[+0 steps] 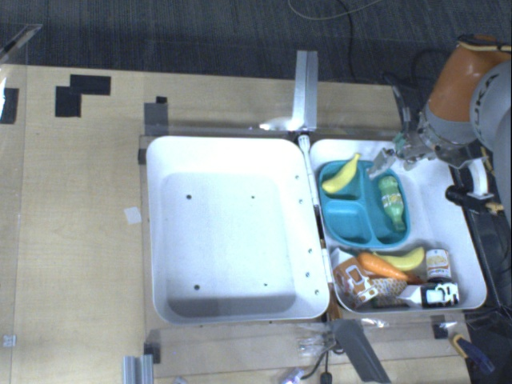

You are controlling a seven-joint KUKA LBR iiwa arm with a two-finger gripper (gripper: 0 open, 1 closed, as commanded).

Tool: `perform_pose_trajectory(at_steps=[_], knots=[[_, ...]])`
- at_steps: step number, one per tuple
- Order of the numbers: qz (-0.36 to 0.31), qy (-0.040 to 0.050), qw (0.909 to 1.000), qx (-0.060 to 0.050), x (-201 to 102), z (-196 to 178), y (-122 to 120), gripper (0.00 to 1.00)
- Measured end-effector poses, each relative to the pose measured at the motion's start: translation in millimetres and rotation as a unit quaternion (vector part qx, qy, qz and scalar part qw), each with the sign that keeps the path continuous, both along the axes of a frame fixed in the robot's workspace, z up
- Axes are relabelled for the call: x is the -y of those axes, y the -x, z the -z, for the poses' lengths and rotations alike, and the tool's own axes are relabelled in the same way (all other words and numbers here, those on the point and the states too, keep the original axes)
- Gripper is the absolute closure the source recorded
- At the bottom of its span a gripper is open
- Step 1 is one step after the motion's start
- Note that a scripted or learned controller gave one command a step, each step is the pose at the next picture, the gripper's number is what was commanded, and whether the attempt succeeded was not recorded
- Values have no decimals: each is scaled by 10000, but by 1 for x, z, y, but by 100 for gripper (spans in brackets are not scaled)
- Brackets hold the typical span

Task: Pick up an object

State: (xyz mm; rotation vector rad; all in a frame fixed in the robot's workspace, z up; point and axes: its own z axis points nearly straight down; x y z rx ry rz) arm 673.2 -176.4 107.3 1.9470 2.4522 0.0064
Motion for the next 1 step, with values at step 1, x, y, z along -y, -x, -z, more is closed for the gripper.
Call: perform_pose_trajectory(at_steps=[1], knots=[[-82, -5, 10000, -20, 30, -14, 39, 0]])
